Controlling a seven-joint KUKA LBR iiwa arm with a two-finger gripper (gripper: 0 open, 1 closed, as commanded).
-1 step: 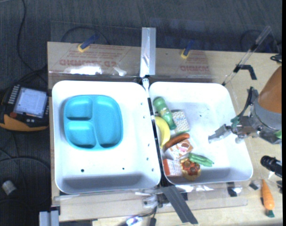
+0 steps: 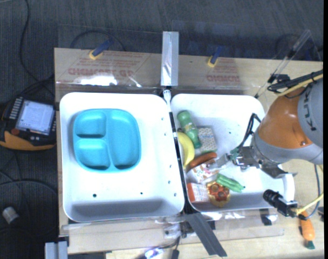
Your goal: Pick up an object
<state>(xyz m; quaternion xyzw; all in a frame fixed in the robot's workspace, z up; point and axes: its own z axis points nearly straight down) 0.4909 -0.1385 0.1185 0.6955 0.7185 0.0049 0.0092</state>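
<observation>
The right bin (image 2: 229,104) holds several toy foods crowded along its left side. A yellow banana (image 2: 186,147) lies beside a green bottle-shaped item (image 2: 188,127), with a pale checkered packet (image 2: 206,137) just right of them. A red-orange chili (image 2: 202,159) lies below the banana. Nearer the front sit a green pea pod (image 2: 230,182), a red and yellow fruit (image 2: 218,193) and an orange packet (image 2: 197,192). My gripper (image 2: 236,158) hangs low in the right bin, just right of the chili and above the pea pod. Nothing can be made out in its grasp.
In the left bin (image 2: 153,193) lies a blue divided plate (image 2: 106,138). A metal divider post (image 2: 170,58) stands behind the seam between the bins. An orange device (image 2: 26,124) lies on the floor at the left. My arm covers the right bin's right side.
</observation>
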